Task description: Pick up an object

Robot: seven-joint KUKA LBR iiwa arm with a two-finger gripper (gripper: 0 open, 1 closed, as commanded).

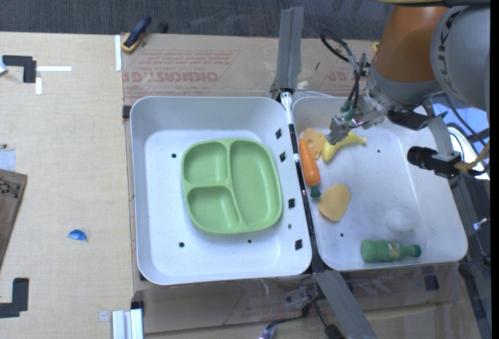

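The gripper (343, 123) hangs over the far left part of the right bin (437, 209), directly above a banana (345, 144). Its fingertips appear to reach the banana's upper end, but contact cannot be confirmed, and whether the tool is spread or closed cannot be told: the tip is small, dark and partly merged with cabling. The grey arm (460, 26), with its orange band (409, 30), enters from the right and is cut off by the frame edge.

Right bin contents: the banana at the far left; a pale yellow piece (313, 143) just left of it, against the bin wall; an orange carrot (310, 167) lying along that wall, with a small green object at its near end that is too small to identify; a tan, rounded item (334, 203) near the carrot; a green bottle (390, 251) on its side at the near edge; and a faint whitish, translucent object (399, 218) that is hard to make out.

Left bin (152, 197): a green divided plate (232, 185) with three compartments, lying flat in the middle.

Both bins rest on brown cardboard (195, 68) over a light wooden bench (62, 174). A small blue item (76, 235) lies on the bench at the left. Dark carpeted floor lies beyond the bench's far edge.
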